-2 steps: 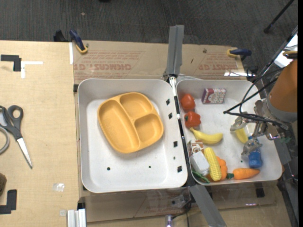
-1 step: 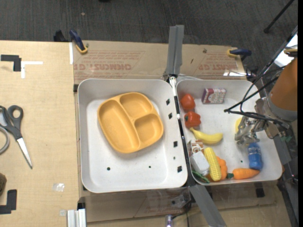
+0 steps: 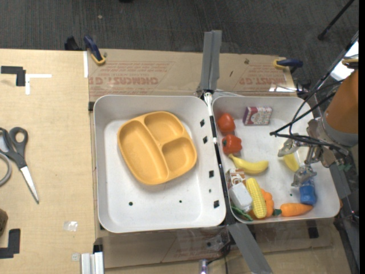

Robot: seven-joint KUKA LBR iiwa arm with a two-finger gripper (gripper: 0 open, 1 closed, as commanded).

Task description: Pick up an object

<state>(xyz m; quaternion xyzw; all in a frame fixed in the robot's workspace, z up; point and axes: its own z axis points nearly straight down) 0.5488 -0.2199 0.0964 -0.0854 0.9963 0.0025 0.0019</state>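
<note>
Camera view: gripper (image 3: 299, 163) is being held low over the right bin (image 3: 274, 100), fingers spread wide, nothing between them. A yellow piece (image 3: 291, 161) is lying just between the fingers' reach, a blue block (image 3: 307, 194) right below, a carrot (image 3: 295, 209) beside it. Corn (image 3: 257, 197), banana (image 3: 250, 164), two tomatoes (image 3: 228, 133) and a small box (image 3: 258, 115) are being crowded along the bin's left side. A yellow tray (image 3: 157, 146) is sitting in the left bin (image 3: 108, 210). Scissors (image 3: 21, 158) are lying on the bench (image 3: 45, 113).
</note>
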